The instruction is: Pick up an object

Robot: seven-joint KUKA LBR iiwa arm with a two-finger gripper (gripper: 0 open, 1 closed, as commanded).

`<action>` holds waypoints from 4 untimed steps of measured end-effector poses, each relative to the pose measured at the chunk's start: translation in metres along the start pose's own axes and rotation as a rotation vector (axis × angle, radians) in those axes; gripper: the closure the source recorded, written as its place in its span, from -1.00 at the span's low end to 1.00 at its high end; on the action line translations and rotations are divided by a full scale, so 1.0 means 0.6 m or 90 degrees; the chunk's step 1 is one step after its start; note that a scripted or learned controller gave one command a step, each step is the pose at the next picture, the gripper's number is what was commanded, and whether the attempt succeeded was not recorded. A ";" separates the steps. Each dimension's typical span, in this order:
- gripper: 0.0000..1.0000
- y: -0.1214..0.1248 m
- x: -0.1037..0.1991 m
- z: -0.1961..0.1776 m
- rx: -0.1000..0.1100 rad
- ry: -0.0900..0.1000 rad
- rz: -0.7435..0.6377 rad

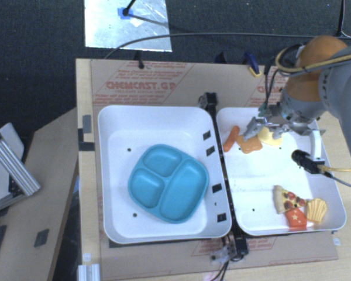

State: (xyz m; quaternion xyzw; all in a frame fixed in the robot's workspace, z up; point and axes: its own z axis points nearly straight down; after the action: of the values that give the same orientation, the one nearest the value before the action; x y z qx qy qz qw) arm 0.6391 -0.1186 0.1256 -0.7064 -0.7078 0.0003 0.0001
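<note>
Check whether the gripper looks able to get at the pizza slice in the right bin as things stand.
Probably yes: the pizza slice lies uncovered near the front corner, and the gripper sits over the same bin with open floor between them.

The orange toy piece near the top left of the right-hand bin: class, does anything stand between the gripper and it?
Nothing visible does. The gripper hangs just above and right of the orange toy piece, with the orange carrot-like piece to its left and a pale yellow piece to its right, both beside the path rather than across it.
</note>
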 end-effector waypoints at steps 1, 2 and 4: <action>-1.00 0.000 0.001 0.072 0.001 0.000 0.000; 1.00 0.006 0.001 0.045 -0.007 0.000 0.000; 1.00 0.023 0.017 -0.120 -0.004 0.000 -0.003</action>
State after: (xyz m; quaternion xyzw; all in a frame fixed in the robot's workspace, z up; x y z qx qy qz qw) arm 0.6527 -0.1083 0.1975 -0.7050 -0.7092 -0.0020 -0.0025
